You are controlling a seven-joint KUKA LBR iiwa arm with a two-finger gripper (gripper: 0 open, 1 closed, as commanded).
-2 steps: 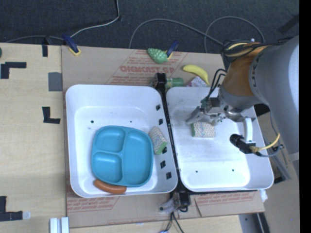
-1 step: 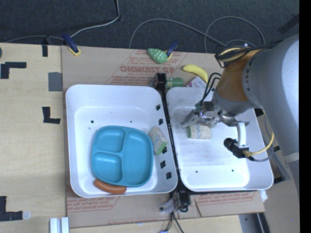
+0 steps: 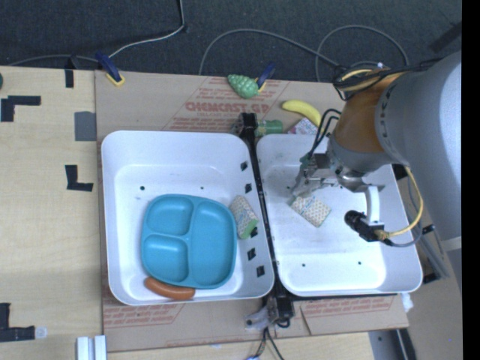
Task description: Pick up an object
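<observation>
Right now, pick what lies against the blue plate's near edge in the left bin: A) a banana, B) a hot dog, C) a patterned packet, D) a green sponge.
B: the hot dog lies along the near edge of the blue plate in the left bin.

Pale wooden bench [image 3: 45, 223] with black tape marks [image 3: 75, 177], brown cardboard sheet [image 3: 195, 109], dark carpet [image 3: 97, 13] beyond

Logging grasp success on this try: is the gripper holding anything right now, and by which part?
It cannot be told. The gripper sits low in the right bin, at the upper end of a small patterned pad, but no hold shows.
</observation>
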